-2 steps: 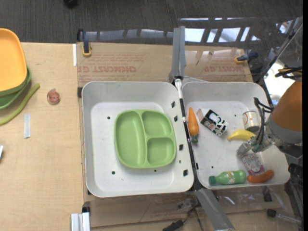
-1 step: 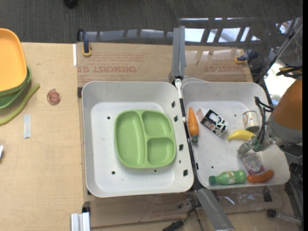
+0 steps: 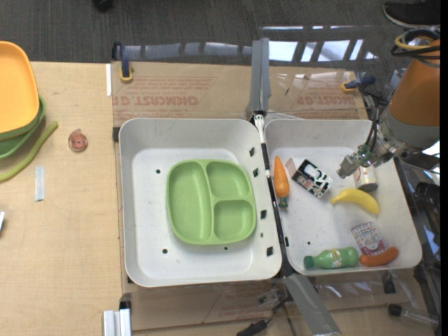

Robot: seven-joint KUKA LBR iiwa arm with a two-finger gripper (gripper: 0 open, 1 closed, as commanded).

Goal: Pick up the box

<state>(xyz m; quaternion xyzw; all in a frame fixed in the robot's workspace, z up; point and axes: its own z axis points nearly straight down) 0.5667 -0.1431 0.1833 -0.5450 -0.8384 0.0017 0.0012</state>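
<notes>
Pincer [image 3: 358,161] hangs over the right bin [image 3: 402,187], close to that bin's right wall and toward its far side; whether it is wide or narrow cannot be told at this size, and nothing shows between its tips; grey arm with orange band [image 3: 420,93] comes in from the bench's right edge above it. Just below the pincer a small pale cup-like thing [image 3: 366,179], too small to identify; touching or just beside that, a banana [image 3: 357,200], lying flat. The box [image 3: 311,178], black and white, lies tilted on the bin floor near the bin's middle toward the far side, apart from the pincer, on the side toward the left bin; a carrot [image 3: 281,178] lies just beside the box, along the bin's left wall. At the near side of the right bin: green bottle [image 3: 330,259] on its side, a red sausage-like item [image 3: 379,257] next to it, a small packet [image 3: 367,236] just above that. Left bin [image 3: 140,257] holds a green divided plate [image 3: 211,201], roughly central. Bare bench [image 3: 63,257] toward its left edge: stacked orange and green plates [image 3: 15,107] at the far left, a small pink round thing [image 3: 78,141] near them.
</notes>
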